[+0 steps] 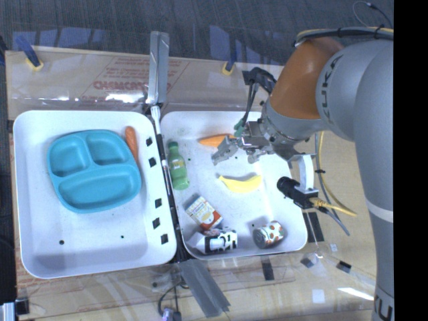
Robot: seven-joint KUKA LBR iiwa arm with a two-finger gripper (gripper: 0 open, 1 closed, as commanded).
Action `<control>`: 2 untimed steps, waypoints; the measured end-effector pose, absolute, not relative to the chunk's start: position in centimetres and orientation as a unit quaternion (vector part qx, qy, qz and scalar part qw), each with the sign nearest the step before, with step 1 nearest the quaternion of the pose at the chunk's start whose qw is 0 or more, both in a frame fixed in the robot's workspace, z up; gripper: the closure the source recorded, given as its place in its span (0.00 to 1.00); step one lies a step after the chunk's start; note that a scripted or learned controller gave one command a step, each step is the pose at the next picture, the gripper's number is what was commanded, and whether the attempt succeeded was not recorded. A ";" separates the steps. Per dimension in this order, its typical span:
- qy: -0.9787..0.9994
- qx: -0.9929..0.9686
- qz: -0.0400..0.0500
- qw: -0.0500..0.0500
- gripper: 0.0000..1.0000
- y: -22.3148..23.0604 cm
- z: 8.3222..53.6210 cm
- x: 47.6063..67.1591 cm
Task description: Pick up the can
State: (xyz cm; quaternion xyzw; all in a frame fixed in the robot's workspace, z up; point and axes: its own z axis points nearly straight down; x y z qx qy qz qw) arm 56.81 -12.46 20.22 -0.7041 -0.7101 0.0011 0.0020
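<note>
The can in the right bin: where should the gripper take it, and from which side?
The can lies tipped over by the right bin's near wall, close to the corner. Probably best to come straight down and close on its round body at the middle, since the wall blocks a side approach. The gripper is over the carrot.

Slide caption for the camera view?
Gripper hovers over the right bin, above the banana; can lies untouched at the front.

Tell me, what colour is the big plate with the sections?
The divided plate is light blue, seen in the camera view, in the left bin.
</note>
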 end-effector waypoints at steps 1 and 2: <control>-0.748 -0.663 0.001 0.002 0.00 -19.6 12.5 47.6; -0.755 -0.655 0.001 0.002 0.00 -21.0 9.1 47.6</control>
